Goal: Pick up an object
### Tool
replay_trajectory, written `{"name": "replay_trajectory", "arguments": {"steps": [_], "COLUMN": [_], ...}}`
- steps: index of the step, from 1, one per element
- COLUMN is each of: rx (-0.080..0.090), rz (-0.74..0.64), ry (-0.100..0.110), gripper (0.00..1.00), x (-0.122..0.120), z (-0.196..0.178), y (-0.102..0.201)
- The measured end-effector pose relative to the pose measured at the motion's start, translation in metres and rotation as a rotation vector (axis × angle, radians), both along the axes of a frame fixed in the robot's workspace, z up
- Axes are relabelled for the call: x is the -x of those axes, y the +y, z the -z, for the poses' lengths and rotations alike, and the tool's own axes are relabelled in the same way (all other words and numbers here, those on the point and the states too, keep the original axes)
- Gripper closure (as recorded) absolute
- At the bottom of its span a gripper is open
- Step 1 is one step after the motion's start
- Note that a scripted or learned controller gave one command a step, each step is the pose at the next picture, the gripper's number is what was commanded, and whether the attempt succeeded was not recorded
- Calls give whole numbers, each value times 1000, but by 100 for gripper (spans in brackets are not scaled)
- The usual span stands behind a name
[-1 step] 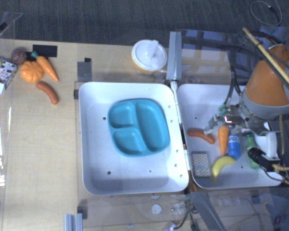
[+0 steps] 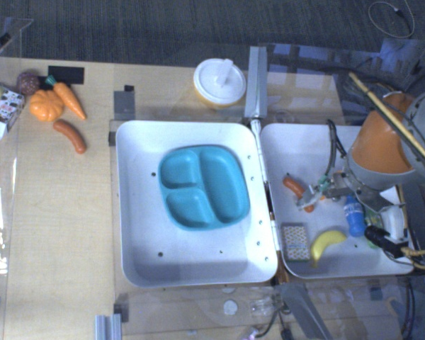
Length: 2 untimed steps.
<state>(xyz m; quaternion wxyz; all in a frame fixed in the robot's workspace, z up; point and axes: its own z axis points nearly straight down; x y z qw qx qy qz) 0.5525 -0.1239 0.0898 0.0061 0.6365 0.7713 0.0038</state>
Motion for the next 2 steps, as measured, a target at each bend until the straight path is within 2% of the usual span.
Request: {"name": "replay_trajectory", "arguments": {"steps": [1,2], "rx": [2,-2], "rz": [-1,48], "ry": [-8,9], "gripper": [100,100], "x": [-3,-33], "z": [-13,-96], "y": [0,45]}}
